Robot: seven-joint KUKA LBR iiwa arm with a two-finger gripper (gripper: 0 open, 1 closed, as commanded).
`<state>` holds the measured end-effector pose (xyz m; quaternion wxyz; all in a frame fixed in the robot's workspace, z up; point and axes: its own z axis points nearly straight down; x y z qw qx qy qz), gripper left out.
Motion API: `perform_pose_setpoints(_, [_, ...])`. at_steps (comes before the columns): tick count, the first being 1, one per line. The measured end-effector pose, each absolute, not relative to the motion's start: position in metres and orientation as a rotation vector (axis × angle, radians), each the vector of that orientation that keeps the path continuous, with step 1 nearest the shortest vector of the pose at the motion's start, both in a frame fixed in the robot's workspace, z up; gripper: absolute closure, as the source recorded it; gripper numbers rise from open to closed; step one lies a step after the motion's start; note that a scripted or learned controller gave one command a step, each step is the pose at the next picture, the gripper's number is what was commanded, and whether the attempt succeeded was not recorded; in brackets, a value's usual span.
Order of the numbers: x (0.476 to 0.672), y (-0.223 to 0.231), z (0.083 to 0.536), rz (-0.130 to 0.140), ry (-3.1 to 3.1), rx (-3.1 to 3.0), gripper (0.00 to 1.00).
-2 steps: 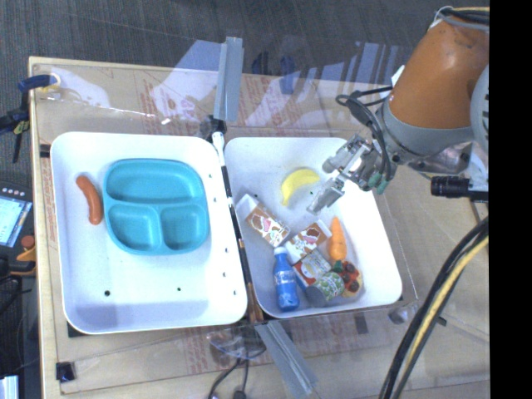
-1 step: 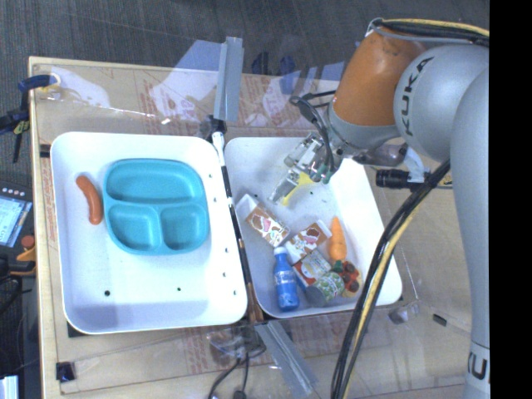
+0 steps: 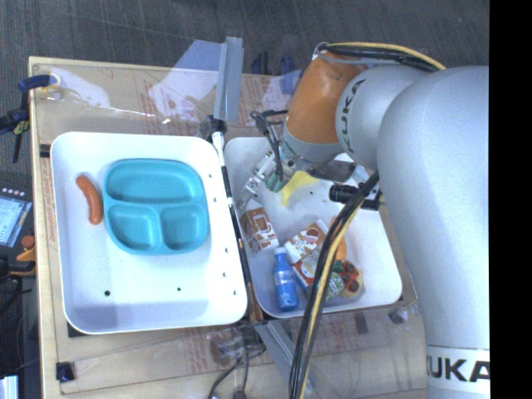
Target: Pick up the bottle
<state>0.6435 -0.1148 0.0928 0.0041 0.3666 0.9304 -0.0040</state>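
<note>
The bench (image 3: pixel 125 98) has a light wooden top with faded red printing, partly covered by clear plastic film. It stands on a dark grey carpeted floor (image 3: pixel 100 15). A grey metal bar (image 3: pixel 229 77) lies upright across the bench's far edge. Cables (image 3: pixel 237 364) trail at the near edge. Lighting is even and diffuse.

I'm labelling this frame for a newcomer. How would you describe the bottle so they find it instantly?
Look in the right-hand white bin, the one under the grey arm. Near its front edge, left of the pile of snack packets, lies the bottle. It is the only solid blue item in that bin, small, with a lighter label band.
</note>
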Motion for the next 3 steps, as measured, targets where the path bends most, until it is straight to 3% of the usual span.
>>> perform_pose_setpoints(1, [0.586,-0.187,0.091,-0.002,2.869,1.285,0.0])
perform_pose_setpoints(2, [0.642,-0.209,0.092,-0.004,2.909,1.202,0.0])
perform_pose_setpoints(3, [0.651,-0.2,0.092,-0.001,2.49,1.917,0.0])
